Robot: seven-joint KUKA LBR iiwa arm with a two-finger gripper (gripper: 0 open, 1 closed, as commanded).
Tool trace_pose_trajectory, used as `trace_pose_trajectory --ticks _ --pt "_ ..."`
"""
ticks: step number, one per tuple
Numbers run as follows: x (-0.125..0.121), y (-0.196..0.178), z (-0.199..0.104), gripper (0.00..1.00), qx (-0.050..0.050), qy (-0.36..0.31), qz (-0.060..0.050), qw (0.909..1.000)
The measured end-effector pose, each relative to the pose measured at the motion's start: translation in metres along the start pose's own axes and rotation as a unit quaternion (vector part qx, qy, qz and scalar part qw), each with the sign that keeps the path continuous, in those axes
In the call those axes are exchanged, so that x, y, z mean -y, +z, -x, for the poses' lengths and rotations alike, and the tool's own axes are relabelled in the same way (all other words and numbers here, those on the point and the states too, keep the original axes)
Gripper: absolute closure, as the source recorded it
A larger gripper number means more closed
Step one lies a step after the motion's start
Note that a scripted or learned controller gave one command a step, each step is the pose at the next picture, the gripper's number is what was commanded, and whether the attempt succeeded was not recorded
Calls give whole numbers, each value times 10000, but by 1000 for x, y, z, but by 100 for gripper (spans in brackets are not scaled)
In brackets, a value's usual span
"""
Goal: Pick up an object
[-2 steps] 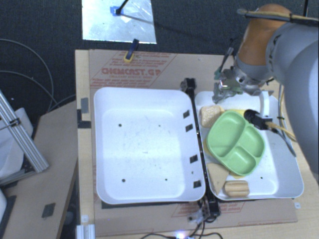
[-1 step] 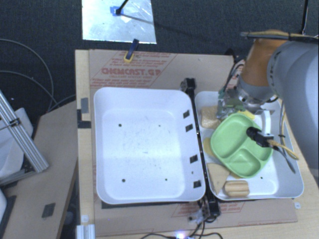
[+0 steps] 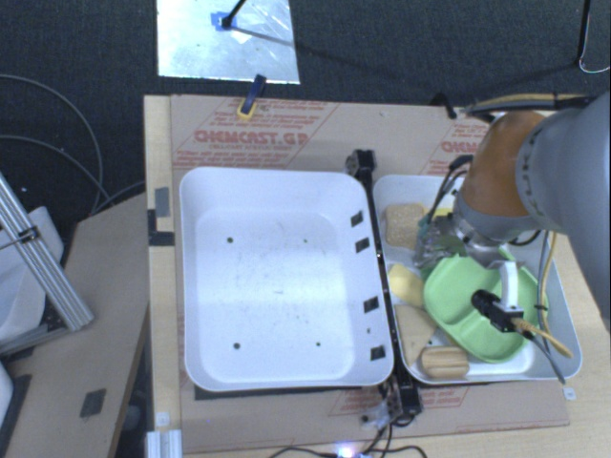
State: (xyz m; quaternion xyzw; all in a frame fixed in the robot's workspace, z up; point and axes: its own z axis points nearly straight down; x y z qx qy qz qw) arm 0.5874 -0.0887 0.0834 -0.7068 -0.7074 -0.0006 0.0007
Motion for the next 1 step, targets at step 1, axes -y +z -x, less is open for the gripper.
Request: trace_pose_trajectory --ticks 1 --pt "-3 -12 1 100 7 -2 25 10000"
